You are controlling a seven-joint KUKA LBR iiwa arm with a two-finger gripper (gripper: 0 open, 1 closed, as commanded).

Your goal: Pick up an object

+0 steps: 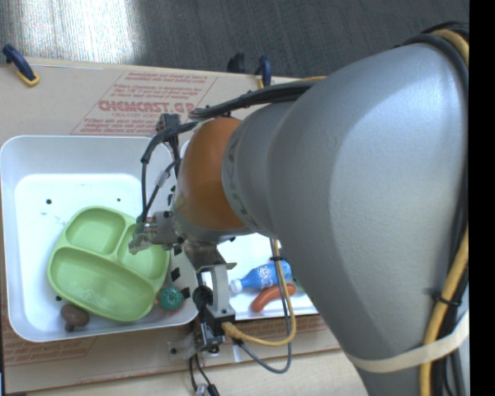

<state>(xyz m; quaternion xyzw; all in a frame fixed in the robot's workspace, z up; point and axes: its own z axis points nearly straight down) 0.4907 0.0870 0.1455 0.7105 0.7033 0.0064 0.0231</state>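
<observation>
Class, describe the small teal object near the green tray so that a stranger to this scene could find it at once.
Start at the left white bin, which holds a large green divided tray. Follow the tray's lower right edge to the bin's front wall: the small teal object sits there. It is roundish and blue-green, unlike the brown lump at the tray's lower left.

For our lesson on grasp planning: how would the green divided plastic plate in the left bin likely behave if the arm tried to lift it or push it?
The green divided plastic plate looks moulded and thin, so probably stiff and light. Its glossy surface may be slippery. Being wide and shallow, it would likely slide across the white bin rather than roll, and could tilt if lifted by one rim.
</observation>
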